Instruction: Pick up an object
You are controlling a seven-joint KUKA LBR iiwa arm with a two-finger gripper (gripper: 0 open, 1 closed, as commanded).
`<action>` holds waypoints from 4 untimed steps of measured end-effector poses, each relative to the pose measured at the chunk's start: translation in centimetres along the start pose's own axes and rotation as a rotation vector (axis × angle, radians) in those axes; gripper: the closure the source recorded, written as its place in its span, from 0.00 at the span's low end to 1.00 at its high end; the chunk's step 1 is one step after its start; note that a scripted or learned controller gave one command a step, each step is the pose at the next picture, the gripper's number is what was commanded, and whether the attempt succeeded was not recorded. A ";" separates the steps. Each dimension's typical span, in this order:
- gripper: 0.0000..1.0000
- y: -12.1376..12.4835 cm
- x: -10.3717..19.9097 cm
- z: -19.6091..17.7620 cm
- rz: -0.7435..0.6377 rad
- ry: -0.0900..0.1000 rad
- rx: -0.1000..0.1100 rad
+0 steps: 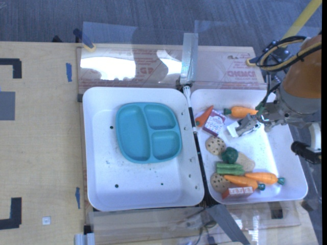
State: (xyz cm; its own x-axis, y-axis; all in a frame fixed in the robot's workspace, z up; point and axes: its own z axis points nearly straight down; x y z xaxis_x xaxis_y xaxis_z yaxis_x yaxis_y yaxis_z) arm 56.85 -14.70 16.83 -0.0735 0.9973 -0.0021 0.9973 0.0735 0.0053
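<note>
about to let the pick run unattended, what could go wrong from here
1. The toy food is packed tight: the lower carrot, green beans and cookie overlap, so a grasp there may catch two things or slip.
2. The end effector hangs near the upper carrot and the maroon packet; descending could nudge them aside.
3. Items lie close to the right bin's wall, where fingers might strike it.

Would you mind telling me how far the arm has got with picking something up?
Done: the gripper has reached into the right bin, low over the items by the upper carrot. In hand: I cannot tell; nothing shows clearly between its fingers. Left: grasp and lift. The cookies, packet and lower carrots lie on the bin floor, and the blue tray sits in the left bin.
</note>
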 end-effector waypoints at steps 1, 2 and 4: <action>0.00 5.0 -0.3 5.4 0.027 -0.010 -0.032; 0.00 7.2 -0.3 6.1 0.031 -0.014 -0.029; 0.00 7.7 -2.1 6.4 -0.123 -0.015 -0.034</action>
State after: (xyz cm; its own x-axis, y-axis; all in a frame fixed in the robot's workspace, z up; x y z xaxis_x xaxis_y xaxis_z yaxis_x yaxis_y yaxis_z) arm 64.72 -16.22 10.48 -0.1944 0.9807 -0.0203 0.9801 0.1951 0.0380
